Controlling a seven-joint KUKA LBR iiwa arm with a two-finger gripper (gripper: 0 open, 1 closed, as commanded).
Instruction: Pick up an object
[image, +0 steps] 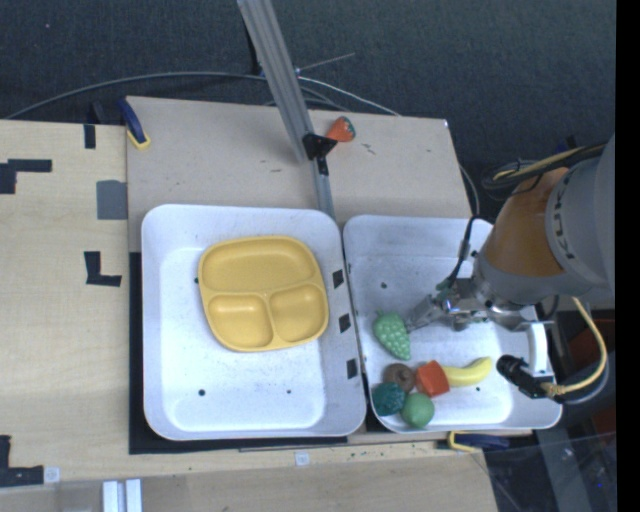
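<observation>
At the near edge of the right bin, a cluster of small toys lies together: a teal piece and a green ball nearest, then a brown ring, a red-orange block and a yellow banana at about 3 o'clock from the block. Just beyond, at about 11 o'clock from the cluster, sits a green bumpy fruit. The tool hangs low over the bin floor just beside that fruit, at its 2 o'clock; whether it is wide or narrow cannot be told, and nothing is seen in it. In the left bin rests a yellow three-compartment plate. Farther on the counter, a red-orange clamp handle lies.
</observation>
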